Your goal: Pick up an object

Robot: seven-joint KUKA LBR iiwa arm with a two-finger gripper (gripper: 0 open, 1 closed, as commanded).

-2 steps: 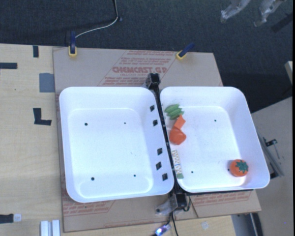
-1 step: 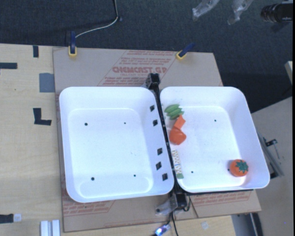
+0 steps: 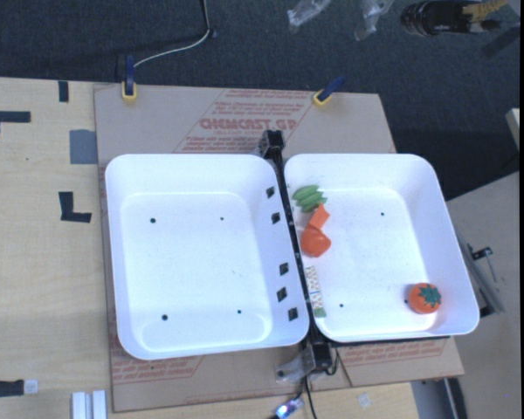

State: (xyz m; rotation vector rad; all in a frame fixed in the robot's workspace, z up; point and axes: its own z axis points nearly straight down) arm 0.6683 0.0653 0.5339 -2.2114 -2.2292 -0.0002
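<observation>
On the bench we take the right bin (image 3: 393, 168) as our landmark; the left bin (image 3: 192, 251) adjoins it. Its contents gather against the wall shared with the left bin, probably where they slid or were dropped: an orange carrot (image 3: 316, 232) with a green pod (image 3: 307, 196) just above it. A tomato (image 3: 424, 298) sits in its near right corner. The gripper (image 3: 336, 9) hangs well beyond its far rim, fingers spread, holding nothing, well apart from every candidate.
</observation>
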